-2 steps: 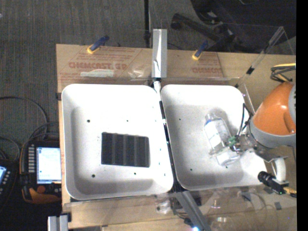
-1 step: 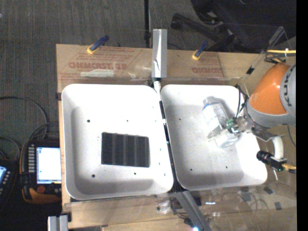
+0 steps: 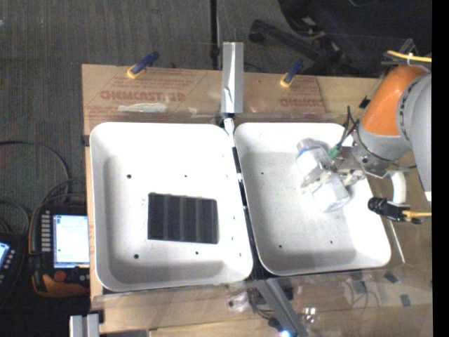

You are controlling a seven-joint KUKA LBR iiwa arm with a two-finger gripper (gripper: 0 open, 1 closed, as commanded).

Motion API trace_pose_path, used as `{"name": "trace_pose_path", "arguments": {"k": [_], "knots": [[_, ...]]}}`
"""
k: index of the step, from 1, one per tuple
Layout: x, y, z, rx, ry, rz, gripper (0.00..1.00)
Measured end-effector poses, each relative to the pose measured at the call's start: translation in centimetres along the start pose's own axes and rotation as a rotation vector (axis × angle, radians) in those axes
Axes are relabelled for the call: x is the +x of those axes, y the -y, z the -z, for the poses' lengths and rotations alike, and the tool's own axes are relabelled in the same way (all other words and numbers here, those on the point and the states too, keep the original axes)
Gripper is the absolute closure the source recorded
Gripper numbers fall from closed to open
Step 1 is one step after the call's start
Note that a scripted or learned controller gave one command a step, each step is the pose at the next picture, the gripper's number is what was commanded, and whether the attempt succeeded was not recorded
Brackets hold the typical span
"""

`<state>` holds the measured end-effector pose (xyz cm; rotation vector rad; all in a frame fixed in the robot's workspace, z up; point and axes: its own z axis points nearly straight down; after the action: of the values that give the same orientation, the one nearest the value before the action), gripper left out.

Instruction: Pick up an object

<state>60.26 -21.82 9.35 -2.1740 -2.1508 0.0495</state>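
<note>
A black ribbed rectangular object lies flat in the middle of the left bin. My gripper hangs over the right bin, in its upper right part, as a pale blurred shape. The grey arm with its orange band reaches in from the right edge. No object shows at the gripper, and the blur hides what lies under it. The gripper is far to the right of the black object, across the wall between the bins.
The two bins touch along a central wall. A metal post stands behind them, with two clamps on the brown board. A black cable end sticks out over the right bin's right rim.
</note>
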Motion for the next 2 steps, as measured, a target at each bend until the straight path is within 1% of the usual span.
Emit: {"name": "trace_pose_path", "arguments": {"k": [1,2], "knots": [[0.3,-3.6,0.1,0.011,0.015,0.153,0.00],[1.0,-5.0,0.1,-0.003,0.031,0.178,0.00]]}}
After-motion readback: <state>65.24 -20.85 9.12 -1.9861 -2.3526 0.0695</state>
